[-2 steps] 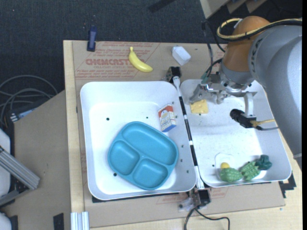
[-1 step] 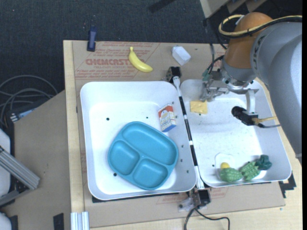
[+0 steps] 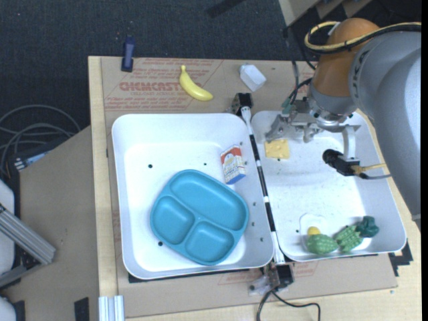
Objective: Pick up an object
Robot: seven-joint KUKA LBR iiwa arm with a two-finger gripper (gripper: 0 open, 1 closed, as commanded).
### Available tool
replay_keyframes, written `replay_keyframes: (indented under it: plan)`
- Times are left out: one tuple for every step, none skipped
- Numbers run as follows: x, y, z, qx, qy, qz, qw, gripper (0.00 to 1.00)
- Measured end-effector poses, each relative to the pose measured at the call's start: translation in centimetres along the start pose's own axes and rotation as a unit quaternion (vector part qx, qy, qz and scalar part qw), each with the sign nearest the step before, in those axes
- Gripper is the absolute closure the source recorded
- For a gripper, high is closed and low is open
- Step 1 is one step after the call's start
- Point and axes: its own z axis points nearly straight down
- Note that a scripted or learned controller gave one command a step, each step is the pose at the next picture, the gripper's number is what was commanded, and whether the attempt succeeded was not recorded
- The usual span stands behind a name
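The arm (image 3: 394, 85) covers the 2 o'clock corner of the right bin (image 3: 314, 192); anything beneath it is hidden. The gripper (image 3: 286, 130) sits at the 10 o'clock part of that bin, and it is too small and cluttered to tell whether it is spread or closed. The yellow wedge-shaped block (image 3: 277, 150) lies on the bin floor just at the gripper's 6 o'clock side; contact between the two cannot be determined. At the 5 o'clock corner of the right bin lie two green toys, one lighter (image 3: 322, 245) and one darker (image 3: 356, 232), with a small yellow piece (image 3: 312, 231) against the lighter one; their exact kind cannot be made out. The left bin (image 3: 167, 146) holds a blue three-compartment plate (image 3: 199, 216) toward 6 o'clock and a small carton (image 3: 232, 164) at 2 o'clock, near the wall shared with the right bin. On the bench (image 3: 100, 212), at 12 o'clock from the left bin, lie a toy banana (image 3: 194, 85), a white block (image 3: 253, 77) and a small blue item (image 3: 128, 53).
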Motion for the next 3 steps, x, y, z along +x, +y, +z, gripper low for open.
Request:
replay_keyframes:
  plan:
    - [-0.3,-0.1,1.1,0.002,0.000,0.001,1.0000,0.00]
    - [0.0,-0.1,1.0,0.001,0.000,0.000,1.0000,0.00]
    - [0.0,0.1,-0.2,-0.002,0.000,0.000,1.0000,1.00]
